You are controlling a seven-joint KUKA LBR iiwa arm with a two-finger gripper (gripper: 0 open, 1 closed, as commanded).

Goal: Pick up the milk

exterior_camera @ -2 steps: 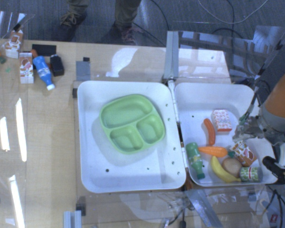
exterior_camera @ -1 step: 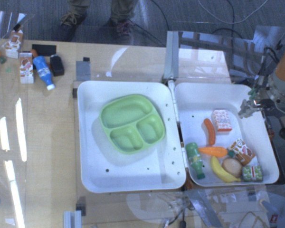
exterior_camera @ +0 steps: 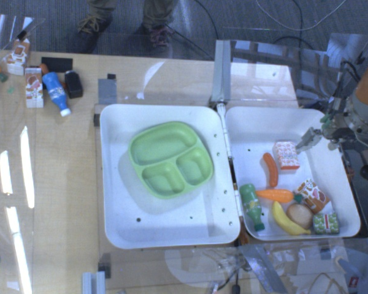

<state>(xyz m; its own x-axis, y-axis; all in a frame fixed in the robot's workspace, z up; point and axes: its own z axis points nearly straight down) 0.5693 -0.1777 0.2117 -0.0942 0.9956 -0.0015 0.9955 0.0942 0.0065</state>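
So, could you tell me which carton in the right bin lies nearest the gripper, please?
The pink and white carton at the back of the right bin, just left of the gripper. The brown-patterned carton lies farther forward, by the banana.

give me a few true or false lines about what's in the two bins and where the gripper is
1. The green tray lies in the left bin. True.
2. The milk carton sits in the left bin. False: it sits in the right bin.
3. The gripper holds the milk carton. False: it hangs beside it, apart.
4. A banana lies near the right bin's front edge. True.
5. The green bottle stands on the tray. False: it lies in the right bin.
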